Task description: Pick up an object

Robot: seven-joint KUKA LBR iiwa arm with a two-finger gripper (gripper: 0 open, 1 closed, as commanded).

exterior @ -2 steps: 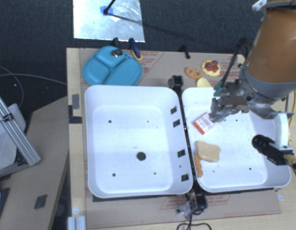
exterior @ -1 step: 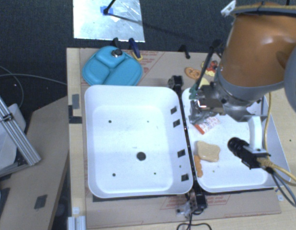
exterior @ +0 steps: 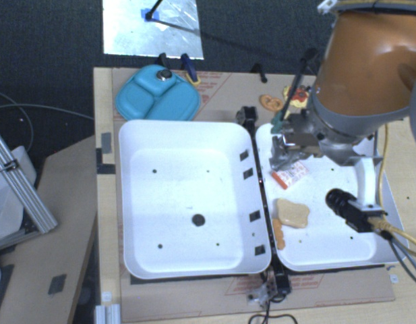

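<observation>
While bent low, pincer [exterior: 286,155] over packet [exterior: 290,175].

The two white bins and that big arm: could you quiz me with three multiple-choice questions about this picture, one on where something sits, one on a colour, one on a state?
1. Where does the tan bread-like piece lie?
A. in the right bin
B. in the left bin
C. on the carpet

2. What colour is the sectioned tray behind the bins?
A. red
B. blue
C. green

3. How does the gripper stand?
A. parked over the left bin
B. raised far off the bench
C. down in the right bin, at the red-and-white packet

Answers: 
1 A, it rests on the right bin floor. 
2 B, it is light blue. 
3 C, it sits just above the packet.
</observation>
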